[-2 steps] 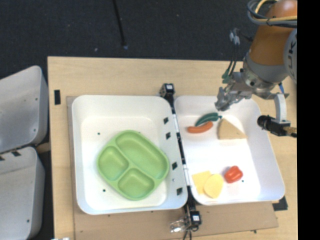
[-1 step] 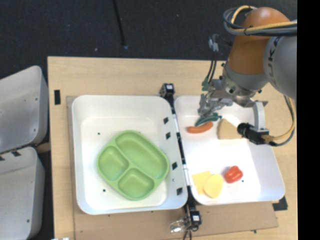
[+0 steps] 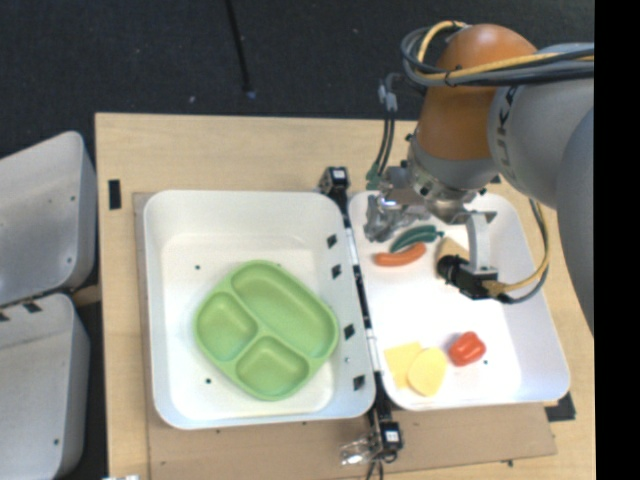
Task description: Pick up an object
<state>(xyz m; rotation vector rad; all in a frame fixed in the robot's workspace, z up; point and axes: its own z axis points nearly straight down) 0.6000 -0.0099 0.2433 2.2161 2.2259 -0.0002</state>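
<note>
My gripper point(image 3: 386, 218) hangs low over the back left part of the right bin point(image 3: 530, 358), under the orange wrist band. Just below it lie a dark green pod-shaped piece point(image 3: 416, 236) and an orange-red sausage-shaped piece point(image 3: 400, 257); I cannot tell whether it touches either. A small beige piece point(image 3: 455, 245) shows beside the arm's black attachment point(image 3: 468, 276). Toward the bin's front sit a red pepper-like toy point(image 3: 466, 348), a round yellow piece point(image 3: 427, 372) and a flat yellow slice point(image 3: 400, 358).
The left bin point(image 3: 170, 228) holds a light green divided plate point(image 3: 264, 328). A ridge with black clips point(image 3: 352, 268) separates the two bins. Cables loop off the arm at the right. A white chair point(image 3: 40, 228) stands left of the bench.
</note>
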